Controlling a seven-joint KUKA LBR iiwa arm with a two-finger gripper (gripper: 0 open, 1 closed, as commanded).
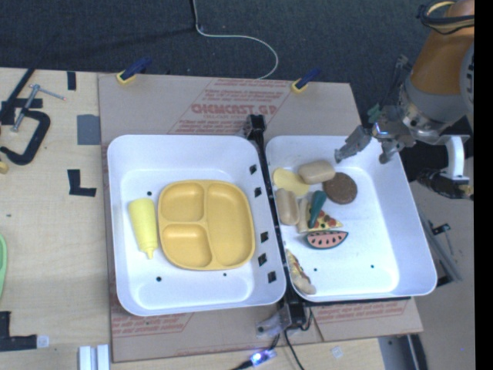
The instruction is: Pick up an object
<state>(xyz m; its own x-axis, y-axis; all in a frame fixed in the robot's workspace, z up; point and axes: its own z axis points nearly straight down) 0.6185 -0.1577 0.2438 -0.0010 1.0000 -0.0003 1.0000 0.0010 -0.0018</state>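
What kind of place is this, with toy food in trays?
Probably a robot test bench in a lab: a grey arm reaches over two white bins of toy food, with clamps and a cable on the bench.

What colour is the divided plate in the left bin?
Yellow. The divided plate shows plainly in the camera view.

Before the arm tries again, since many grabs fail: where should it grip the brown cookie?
Probably from straight above, fingers closing across the brown cookie on its free right and lower edges. It lies flat and round, and the beige bread piece crowds its upper left. The gripper hangs nearby, open.
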